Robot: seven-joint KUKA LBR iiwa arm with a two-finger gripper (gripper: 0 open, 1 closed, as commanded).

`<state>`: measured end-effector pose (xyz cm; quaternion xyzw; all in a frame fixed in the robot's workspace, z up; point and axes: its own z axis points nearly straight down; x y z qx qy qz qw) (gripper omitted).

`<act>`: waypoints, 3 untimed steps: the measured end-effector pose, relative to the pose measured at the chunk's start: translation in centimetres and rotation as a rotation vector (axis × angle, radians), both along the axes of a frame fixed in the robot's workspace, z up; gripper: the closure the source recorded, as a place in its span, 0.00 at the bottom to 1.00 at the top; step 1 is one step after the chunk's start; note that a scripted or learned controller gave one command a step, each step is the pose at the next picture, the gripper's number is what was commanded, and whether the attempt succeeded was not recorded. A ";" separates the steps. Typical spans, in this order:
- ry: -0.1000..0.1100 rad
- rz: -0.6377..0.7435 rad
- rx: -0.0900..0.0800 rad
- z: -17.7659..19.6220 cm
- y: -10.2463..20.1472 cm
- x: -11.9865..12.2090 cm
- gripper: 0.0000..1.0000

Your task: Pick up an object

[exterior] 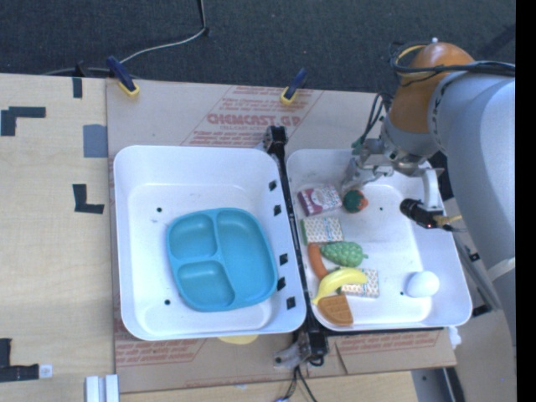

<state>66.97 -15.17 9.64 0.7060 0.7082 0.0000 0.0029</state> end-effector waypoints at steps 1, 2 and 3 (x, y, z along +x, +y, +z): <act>0.000 0.000 -0.001 0.0 0.0 0.0 0.00; 0.000 -0.002 0.002 -1.0 -0.3 -2.7 0.00; 0.000 -0.001 0.000 0.0 -0.3 -2.7 1.00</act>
